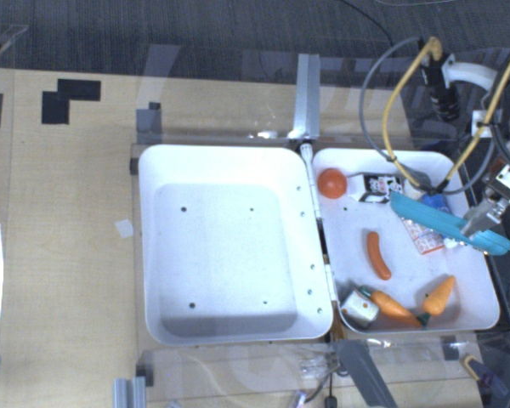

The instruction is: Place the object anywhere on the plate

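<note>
So the thing I'm after looks like the long blue plastic piece (442,221), some kind of flat scoop or spatula, though I can't really tell which. It's lying on a slant across the far right part of the right bin (408,325), with its wider end near the bin's right wall. My guess is it's light and stiff, with smooth, slick plastic, so it could pivot or slide if it's pinched off-centre. I'd grab it across the narrow width near the middle, not out at the tip. My hand (483,217) is right at its right end and looks like it's touching it, but honestly I can't tell if it's clamped on it or just sitting there. A printed card (425,241) is tucked partly under the blue piece. Further out there's a sausage (378,255), two carrots (439,296) along the near edge, and an orange ball (331,183) in the back corner. The left bin (153,253) sits alongside on the counter (59,270).
</note>
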### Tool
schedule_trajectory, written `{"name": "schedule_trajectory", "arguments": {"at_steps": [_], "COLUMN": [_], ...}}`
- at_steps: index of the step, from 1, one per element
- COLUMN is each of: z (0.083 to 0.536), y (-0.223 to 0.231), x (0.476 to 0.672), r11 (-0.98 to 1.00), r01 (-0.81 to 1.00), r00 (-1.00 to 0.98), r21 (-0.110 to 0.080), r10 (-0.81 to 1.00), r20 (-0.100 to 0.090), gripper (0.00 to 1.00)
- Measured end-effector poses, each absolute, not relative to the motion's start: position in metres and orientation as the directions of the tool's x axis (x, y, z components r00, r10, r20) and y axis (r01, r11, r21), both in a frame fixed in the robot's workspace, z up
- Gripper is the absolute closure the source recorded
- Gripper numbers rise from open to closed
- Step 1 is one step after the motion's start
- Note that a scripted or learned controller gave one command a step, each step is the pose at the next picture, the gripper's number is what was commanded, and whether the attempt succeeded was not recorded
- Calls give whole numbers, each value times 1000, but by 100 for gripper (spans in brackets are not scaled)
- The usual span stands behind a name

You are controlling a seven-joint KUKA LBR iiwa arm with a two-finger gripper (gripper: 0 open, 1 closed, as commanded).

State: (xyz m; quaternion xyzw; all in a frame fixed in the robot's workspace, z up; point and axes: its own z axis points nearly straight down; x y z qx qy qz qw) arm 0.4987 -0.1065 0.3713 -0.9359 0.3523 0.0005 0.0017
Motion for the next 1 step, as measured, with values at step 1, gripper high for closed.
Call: {"name": "schedule_trajectory", "arguments": {"at_steps": [1], "z": [378], "y": [-113], "x": [495], "r11": [-944], "r01": [-330], "r00": [944], "r21": [-9], "r10": [-330], "r20": [9], "gripper": [100]}}
